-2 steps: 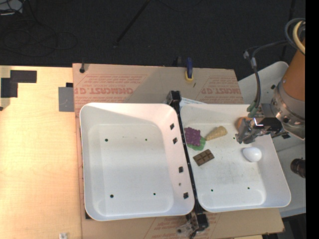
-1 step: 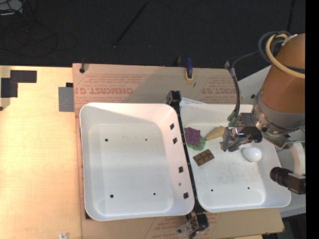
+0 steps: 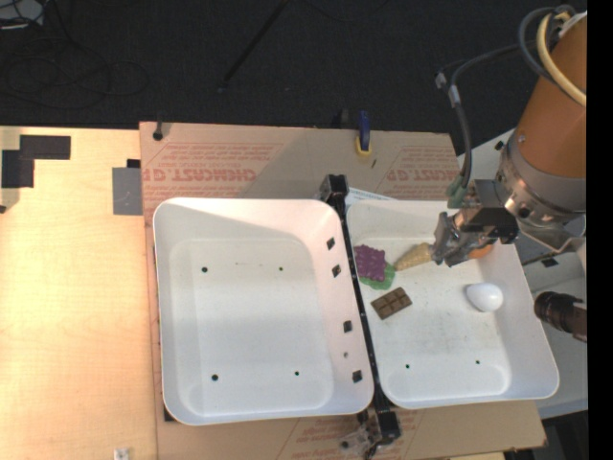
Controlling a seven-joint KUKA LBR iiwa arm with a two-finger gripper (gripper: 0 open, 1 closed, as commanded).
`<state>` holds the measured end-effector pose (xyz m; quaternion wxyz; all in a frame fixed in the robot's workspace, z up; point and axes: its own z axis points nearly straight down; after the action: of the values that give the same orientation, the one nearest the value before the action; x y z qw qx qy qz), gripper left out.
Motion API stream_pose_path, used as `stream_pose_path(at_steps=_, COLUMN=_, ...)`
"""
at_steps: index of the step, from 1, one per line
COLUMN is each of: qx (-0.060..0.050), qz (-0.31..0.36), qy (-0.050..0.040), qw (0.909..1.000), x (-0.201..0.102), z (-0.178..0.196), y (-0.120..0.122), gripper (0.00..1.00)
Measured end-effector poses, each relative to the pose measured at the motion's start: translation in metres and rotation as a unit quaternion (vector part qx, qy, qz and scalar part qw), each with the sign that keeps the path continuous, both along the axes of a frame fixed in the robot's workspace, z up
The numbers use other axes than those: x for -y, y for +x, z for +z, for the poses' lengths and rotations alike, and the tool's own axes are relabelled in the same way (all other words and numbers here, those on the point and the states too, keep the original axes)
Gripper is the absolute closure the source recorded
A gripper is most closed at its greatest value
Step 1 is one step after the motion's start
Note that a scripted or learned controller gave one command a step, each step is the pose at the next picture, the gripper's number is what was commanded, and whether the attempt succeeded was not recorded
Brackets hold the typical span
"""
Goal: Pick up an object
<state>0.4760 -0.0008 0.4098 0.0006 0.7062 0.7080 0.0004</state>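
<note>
In the right bin lie a purple and green lump, a brown chocolate-like block, a tan cone-shaped piece and a white egg-shaped object. My gripper hangs low over the bin's upper part, just right of the tan cone and up-left of the white object. The gripper's dark body hides its tips.
The left bin sits beside the right one, with a black divider clip strip between them. Cardboard lies under both bins. A blue clamp stands at the back edge. Cables hang above the wrist.
</note>
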Motion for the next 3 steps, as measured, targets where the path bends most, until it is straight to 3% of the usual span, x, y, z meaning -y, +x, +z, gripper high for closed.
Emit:
stream_pose_path(at_steps=1, qx=-0.008, qz=-0.002, qy=-0.0001, qw=1.0000, x=0.006, z=-0.143, y=-0.002, gripper=1.00)
stream_pose_path(at_steps=2, qx=-0.005, qz=-0.003, qy=0.0003, qw=1.0000, x=0.007, z=-0.126, y=-0.001, gripper=1.00)
stream_pose_path(at_steps=3, qx=-0.007, qz=-0.004, qy=-0.0001, qw=1.0000, x=0.054, z=-0.228, y=-0.003, gripper=1.00)
